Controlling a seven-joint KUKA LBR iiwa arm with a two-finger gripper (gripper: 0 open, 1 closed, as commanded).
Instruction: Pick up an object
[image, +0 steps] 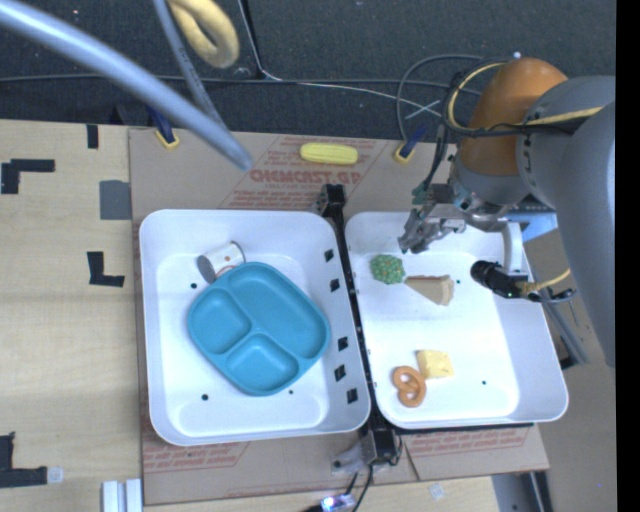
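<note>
Right of centre in the frame, over the right bin (520, 400): gripper (418, 238), aperture impossible to tell, poised just above the green broccoli (387, 268) beside the bread wedge (432, 289). Probably light, bumpy, slightly yielding; best pinched across its crown. Fingertips blurred against wrist clutter.

In the right bin (520, 395), a green broccoli floret (387, 268) lies at the far left, a tan wedge of bread (431, 289) just right of it. Nearer, a yellow cheese chunk (434, 364) touches a brown pretzel (408, 385).
</note>
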